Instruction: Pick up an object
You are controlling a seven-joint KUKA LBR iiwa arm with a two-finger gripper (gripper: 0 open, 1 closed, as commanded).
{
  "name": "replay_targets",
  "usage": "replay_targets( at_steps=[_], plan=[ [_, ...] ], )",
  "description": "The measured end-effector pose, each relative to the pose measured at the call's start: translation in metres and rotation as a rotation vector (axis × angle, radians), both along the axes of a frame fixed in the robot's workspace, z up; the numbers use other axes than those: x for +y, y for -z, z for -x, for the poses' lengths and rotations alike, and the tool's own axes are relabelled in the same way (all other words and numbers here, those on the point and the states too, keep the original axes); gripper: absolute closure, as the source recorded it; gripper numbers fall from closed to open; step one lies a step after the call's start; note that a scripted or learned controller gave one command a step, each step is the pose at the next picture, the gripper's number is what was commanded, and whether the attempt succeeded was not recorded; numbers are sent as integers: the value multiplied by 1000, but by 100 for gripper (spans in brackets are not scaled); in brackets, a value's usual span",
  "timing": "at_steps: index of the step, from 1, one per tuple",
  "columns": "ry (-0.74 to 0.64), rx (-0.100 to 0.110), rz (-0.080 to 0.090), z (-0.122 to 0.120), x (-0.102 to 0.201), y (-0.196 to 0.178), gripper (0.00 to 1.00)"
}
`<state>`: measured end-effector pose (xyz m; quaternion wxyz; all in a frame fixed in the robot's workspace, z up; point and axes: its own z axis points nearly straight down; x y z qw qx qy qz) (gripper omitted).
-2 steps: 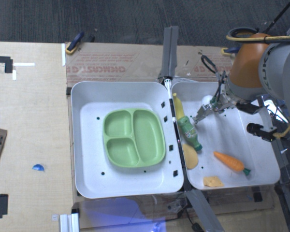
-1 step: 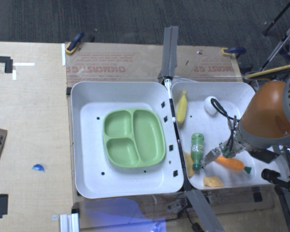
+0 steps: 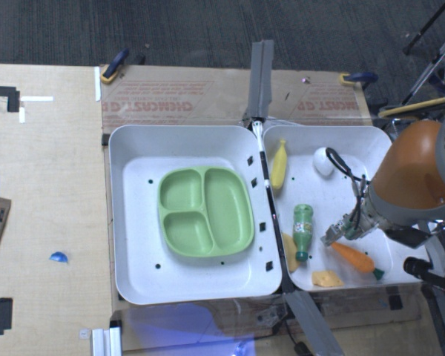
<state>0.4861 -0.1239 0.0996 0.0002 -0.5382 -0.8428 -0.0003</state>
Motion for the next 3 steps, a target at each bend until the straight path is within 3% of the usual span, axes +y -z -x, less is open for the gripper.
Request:
replay_targets(
  at_steps=[1, 2, 3],
  plan=[
    [348, 1, 2, 8, 33, -101, 100],
    [348, 1, 2, 8, 33, -101, 0],
    [314, 1, 1, 9, 5, 8, 0]
  ],
)
